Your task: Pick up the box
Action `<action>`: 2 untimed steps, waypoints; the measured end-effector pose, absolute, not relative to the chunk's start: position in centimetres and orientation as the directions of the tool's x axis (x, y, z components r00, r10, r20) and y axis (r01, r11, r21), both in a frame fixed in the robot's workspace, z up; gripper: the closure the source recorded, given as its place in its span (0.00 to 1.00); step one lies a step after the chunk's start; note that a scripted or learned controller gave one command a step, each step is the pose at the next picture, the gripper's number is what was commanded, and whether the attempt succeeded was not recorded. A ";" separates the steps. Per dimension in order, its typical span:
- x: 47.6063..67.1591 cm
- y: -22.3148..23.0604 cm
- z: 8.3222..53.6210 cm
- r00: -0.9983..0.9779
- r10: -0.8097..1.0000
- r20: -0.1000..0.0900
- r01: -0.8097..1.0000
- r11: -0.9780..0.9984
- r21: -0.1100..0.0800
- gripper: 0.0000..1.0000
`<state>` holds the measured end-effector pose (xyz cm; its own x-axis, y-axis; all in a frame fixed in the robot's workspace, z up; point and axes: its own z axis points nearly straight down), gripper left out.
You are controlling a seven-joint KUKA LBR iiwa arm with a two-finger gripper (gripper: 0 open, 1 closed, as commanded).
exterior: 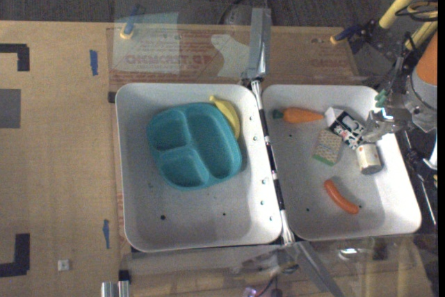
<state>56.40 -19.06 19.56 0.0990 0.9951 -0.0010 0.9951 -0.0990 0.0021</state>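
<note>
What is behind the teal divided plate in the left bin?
A banana shows past the teal plate's far right edge, against the left bin. Its lower part is covered by the plate.

claw (pixel 379 123) above box (pixel 345 128), right bin (pixel 403 215)
</note>
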 end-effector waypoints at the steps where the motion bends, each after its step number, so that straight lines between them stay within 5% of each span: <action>1: 56.4 -19.0 19.5 0.098 0.995 -0.001 0.995 -0.098 0.001 0.00; 2: 57.4 -10.3 9.8 -0.001 1.000 -0.003 1.000 0.001 0.019 0.00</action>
<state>57.39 -10.32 9.76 -0.0012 1.0000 -0.0034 0.9998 0.0012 0.0190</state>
